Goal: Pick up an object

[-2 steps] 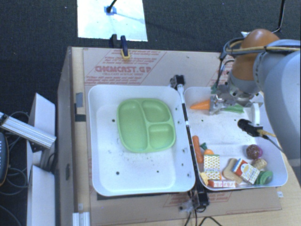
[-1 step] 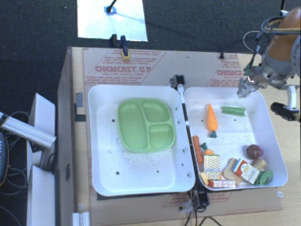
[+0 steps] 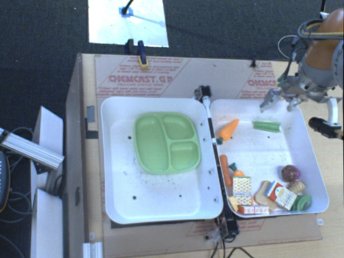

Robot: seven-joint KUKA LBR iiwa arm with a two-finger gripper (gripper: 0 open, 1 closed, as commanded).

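My gripper [image 3: 280,100] hangs over the far right corner of the right bin [image 3: 301,138], its two fingers spread apart with nothing between them. Just below it a green bean-like stick [image 3: 267,126] lies on the bin floor. An orange carrot [image 3: 228,129] lies by the bin's left wall. A second, thinner carrot [image 3: 224,170] runs along that wall further forward. At the front of the bin sit a dark red ball [image 3: 291,172], a yellow patterned box [image 3: 242,188], a red and white carton [image 3: 281,194] and a green round piece [image 3: 305,202].
The left bin [image 3: 123,198] bears a green divided plate [image 3: 166,143]. A black clamp bar [image 3: 210,128] runs between the bins. The grey arm with its orange band [image 3: 322,52] enters at the upper right. A metal rail [image 3: 27,147] juts in at the left.
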